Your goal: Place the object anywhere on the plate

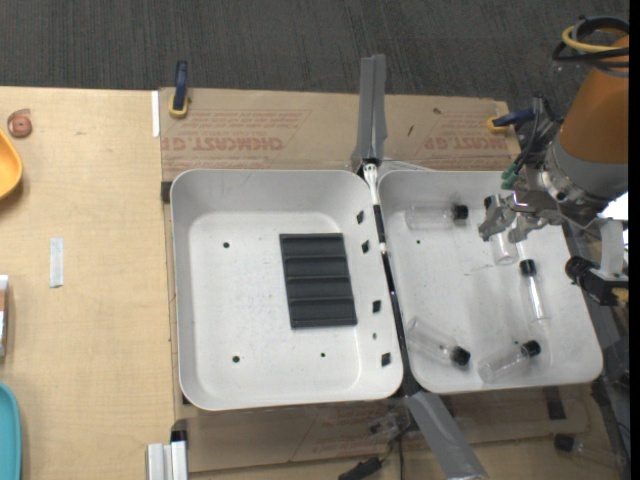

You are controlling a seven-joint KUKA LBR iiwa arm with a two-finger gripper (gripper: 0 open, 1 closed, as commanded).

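Observation:
The plate (318, 280) is a black ribbed rectangle lying in the middle of the left bin (200, 268). Several clear vials with black caps lie in the right bin (570, 368): one at the back (435, 215), one at the right (533, 293), and two near the front (440, 346) (505, 361). My gripper (508, 228) hangs over the back right part of the right bin, just above and left of the right-hand vial's cap. A clear shape (503, 251) sits right beneath it; whether it is held is unclear.
A raised divider (385, 268) with black clips separates the two bins. Blue and yellow clamps (180, 93) (505, 121) hold the cardboard sheet behind them. Black cables and the arm's mount (600, 278) crowd the right bin's right rim.

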